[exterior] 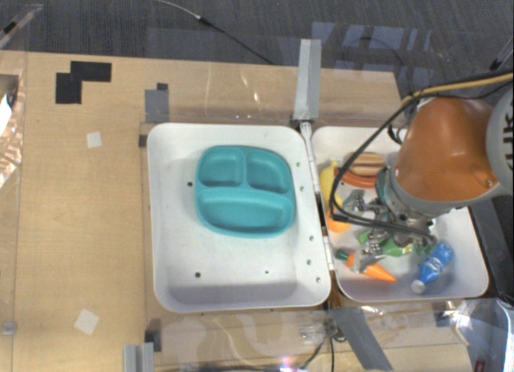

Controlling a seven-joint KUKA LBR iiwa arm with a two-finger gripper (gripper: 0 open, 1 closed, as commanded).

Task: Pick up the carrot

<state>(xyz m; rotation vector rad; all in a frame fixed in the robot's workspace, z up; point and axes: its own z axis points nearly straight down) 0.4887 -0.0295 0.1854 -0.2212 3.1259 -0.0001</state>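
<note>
Camera view looks down on a wooden bench (80,226) carrying two shallow white bins side by side. At the bench's left stands the left bin (173,274), and a teal divided plate (245,190) with three compartments lies near that bin's middle, a little toward its far edge. Over the right bin (474,278) hangs the grey arm with its orange band (446,149), which covers much of the bin's middle and far right corner. Beneath the band the gripper (384,238) hangs low among the clutter, in the near half of that bin; whether it is open or closed, and whether it has hold of anything, cannot be told from this angle.

A yellow item (327,181) stands against the right bin's left wall, with a round brown and red piece (368,165) beside it toward the far edge. A blue bottle (434,266) lies tilted near the near right corner. The carrot (377,270) lies close to the near edge, just below the gripper, its green end toward the gripper. Whether the two touch is unclear.
</note>
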